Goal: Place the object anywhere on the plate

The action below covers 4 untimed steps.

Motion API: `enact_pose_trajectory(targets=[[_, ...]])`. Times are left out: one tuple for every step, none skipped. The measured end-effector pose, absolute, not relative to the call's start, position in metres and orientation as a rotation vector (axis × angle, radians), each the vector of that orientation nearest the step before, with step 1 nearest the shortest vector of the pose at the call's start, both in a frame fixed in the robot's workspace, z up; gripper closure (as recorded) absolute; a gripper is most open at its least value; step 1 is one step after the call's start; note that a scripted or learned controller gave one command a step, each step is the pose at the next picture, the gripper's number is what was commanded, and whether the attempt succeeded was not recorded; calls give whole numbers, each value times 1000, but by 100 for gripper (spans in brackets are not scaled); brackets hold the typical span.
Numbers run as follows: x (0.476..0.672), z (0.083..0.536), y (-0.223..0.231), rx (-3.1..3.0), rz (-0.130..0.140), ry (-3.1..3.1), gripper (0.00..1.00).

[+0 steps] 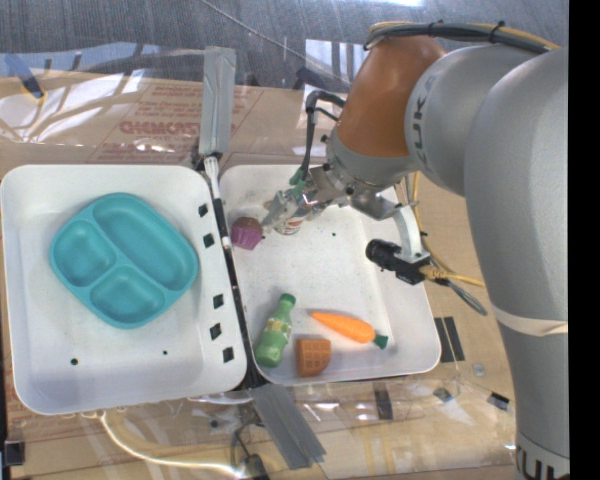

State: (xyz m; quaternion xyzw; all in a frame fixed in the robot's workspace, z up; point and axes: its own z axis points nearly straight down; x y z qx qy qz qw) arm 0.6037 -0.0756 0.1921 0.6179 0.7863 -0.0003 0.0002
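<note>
The gripper [280, 211] hung low in the right bin [405, 353], and I could not tell how it was set. A small purple thing [246, 233] lay just beside its tip. The blue plate [124, 258] sat in the left bin [40, 368].
</note>
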Motion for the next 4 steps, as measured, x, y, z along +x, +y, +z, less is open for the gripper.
enact_pose_trajectory(targets=[[589,191,27,1842,-3,2551,100],[611,192,115,1840,-3,2549,100],[592,158,113,1409,-6,2813,100],[614,161,120,846,0,3024,100]])
